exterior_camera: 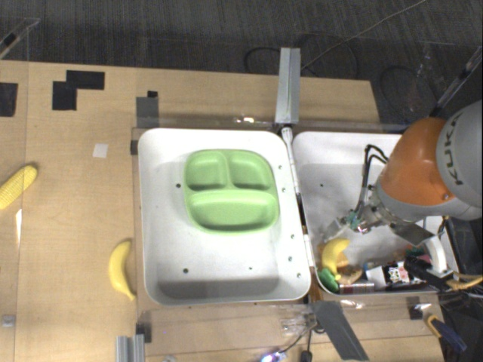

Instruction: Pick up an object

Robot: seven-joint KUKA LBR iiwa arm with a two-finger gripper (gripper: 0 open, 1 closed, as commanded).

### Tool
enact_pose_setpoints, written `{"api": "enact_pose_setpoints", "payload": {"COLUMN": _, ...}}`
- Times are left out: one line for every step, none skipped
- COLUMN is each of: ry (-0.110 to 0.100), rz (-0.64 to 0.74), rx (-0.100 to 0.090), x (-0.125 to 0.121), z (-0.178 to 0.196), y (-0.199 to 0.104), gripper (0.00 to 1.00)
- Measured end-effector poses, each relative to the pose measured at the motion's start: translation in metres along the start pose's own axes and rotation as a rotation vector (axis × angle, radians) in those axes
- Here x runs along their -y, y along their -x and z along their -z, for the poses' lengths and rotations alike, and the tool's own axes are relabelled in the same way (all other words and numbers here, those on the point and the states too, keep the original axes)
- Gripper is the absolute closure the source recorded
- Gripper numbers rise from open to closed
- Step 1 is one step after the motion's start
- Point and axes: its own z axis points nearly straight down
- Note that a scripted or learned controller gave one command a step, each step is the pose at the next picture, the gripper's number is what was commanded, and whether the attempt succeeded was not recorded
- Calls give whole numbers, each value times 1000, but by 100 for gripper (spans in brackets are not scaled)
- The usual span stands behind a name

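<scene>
Clutter is crowding the right bin's (332, 157) near edge — a yellow toy banana (334, 253) lying among small items. Gripper (358, 222) is hovering just above; its state I cannot tell. Banana looks light, smooth, stiff — best pinched across its middle.

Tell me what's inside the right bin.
The right bin holds a yellow banana-like piece, a green item and small clutter along its near edge. The arm covers the rest.

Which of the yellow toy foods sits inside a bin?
The yellow piece in the right bin, near the arm; the banana and corn cob lie on the bench outside.
</scene>
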Motion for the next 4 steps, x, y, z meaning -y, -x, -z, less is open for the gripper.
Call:
{"api": "enact_pose_setpoints", "payload": {"ry": 8, "rz": 2, "rx": 6, "x": 20, "z": 1, "y": -13, "gripper": 0}}
{"api": "enact_pose_setpoints", "payload": {"ry": 11, "rz": 4, "rx": 2, "x": 17, "z": 12, "y": -15, "gripper": 100}}
{"api": "enact_pose_setpoints", "payload": {"ry": 11, "rz": 5, "rx": 1, "x": 17, "z": 12, "y": -15, "gripper": 0}}
{"api": "enact_pose_setpoints", "payload": {"ry": -5, "rz": 80, "rx": -4, "x": -18, "z": -1, "y": -1, "gripper": 0}}
